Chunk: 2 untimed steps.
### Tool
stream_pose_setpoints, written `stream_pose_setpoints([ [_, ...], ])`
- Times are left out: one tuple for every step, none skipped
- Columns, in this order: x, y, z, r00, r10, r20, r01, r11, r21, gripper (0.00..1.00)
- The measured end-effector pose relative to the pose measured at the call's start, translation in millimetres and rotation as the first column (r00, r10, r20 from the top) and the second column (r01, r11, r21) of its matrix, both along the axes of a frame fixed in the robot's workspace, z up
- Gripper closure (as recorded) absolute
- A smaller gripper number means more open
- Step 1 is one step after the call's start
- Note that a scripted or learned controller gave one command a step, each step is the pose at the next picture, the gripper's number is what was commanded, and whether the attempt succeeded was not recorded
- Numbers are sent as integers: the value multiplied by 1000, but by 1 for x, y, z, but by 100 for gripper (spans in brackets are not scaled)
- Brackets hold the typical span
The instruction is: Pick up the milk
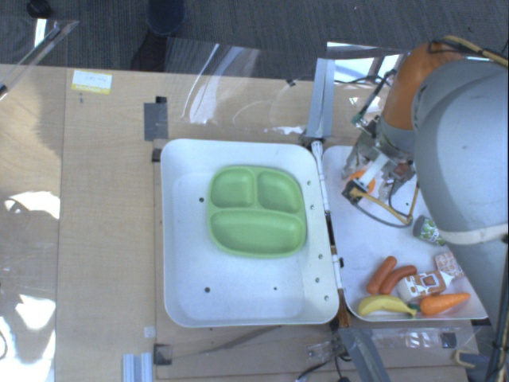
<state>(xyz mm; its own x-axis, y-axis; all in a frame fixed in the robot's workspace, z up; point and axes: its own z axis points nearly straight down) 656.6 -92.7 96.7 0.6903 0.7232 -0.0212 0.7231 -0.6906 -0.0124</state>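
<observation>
Down at five o'clock, nearest the front edge of the bench (95, 237), the right bin (343, 213) holds a tight huddle of toy food: a banana (385, 308) along the front, a carrot (444, 301) just right of it, two sausages (391, 274) leaning behind, and wedged among them a small white carton with a brown-orange label — the milk (421, 285), as far as I can judge. It lies touching the carrot and just beside the sausages and the banana, so a pincer coming down on it could catch a neighbour instead, or nudge the carton and let it slide aside.

Farther back, around three o'clock, a greenish item (427, 230) sits half hidden under the grey arm (461, 157). The arm's bulk covers much of that side of the bin, which could hide a bad approach from view.

Beyond that, near two o'clock, the pincer (374, 180) hangs low over the far end of the right bin, well apart from the milk. Wires and orange bits crowd it — whether it is spread or closed, I cannot tell, and I see nothing gripped.

Over at nine o'clock, the left bin (183, 293) carries a green divided plate (256, 213), clear of any trouble.
</observation>
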Motion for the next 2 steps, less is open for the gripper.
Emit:
stream_pose_setpoints([
  [0, 11, -8, 952, -305, 4, 305, 952, 8, 0],
  [3, 12, 2, 956, -294, 16, 294, 956, 6, 100],
])
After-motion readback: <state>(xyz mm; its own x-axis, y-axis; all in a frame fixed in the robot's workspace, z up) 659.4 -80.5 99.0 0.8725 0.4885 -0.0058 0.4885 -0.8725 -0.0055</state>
